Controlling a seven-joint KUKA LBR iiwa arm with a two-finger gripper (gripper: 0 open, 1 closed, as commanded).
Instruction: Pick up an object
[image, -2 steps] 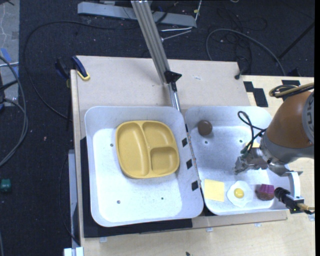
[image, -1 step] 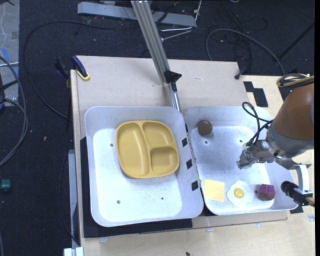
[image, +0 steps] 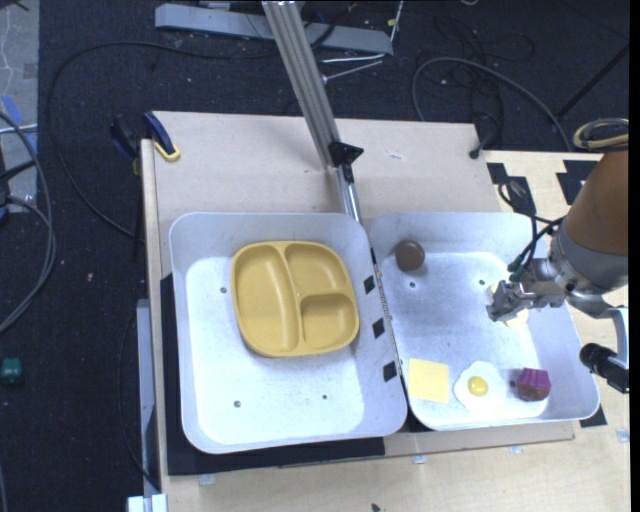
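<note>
Seen from the fixed camera above the bench, I am the gripper (image: 512, 300) on a grey arm (image: 600, 240) that reaches in from the right over the right-hand white bin (image: 440, 300). I hang low over that bin's right side, and a small pale shape shows just beneath me; I cannot tell what it is, or whether I touch it. Whether my fingers are released or clenched, I cannot tell, since they are small and dark against the bin floor. The things I could pick lie in this same bin: a brown ball (image: 409, 255) near the back left corner, well apart from me; a flat yellow cheese slice (image: 430, 380) at the front; a fried egg (image: 478, 385) just beside it; and a purple piece (image: 532, 383) at the front right. The left bin (image: 200, 400) bears a yellow divided plate (image: 295, 298). To do this step well, I judge I should choose one target, centre over it, descend straight, and close only once it sits between my fingers; flat items may slip.
</note>
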